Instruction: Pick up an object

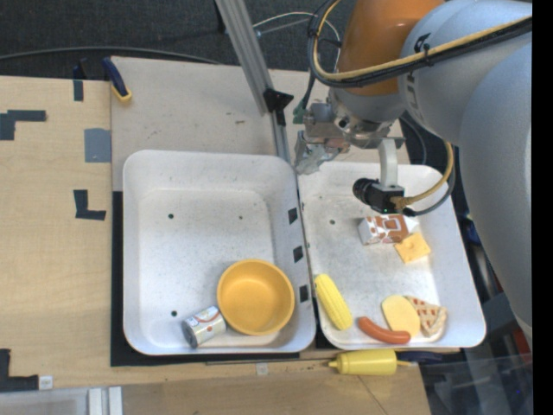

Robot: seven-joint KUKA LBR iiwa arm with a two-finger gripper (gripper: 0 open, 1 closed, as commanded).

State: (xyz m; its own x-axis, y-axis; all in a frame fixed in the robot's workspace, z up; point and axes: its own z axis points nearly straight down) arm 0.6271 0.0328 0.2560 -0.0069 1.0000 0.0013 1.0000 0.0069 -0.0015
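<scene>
Camera view, two bins (155, 188), one yellow bowl (254, 296)

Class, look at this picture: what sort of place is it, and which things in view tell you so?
Most likely a robotics lab bench set up for grasping trials. A grey and orange robot arm reaches over two white bins, and the bins hold toy food such as a corn cob and a yellow bowl.

The right bin holds a yellow plastic corn cob (333, 301), a red sausage (383, 330), a pizza slice (430, 318), a yellow cheese wedge (413, 249) and an orange-and-white patterned block (384, 228). A yellow plastic bowl (254, 296) sits upright in the left bin beside a small tipped can (202, 326).
</scene>
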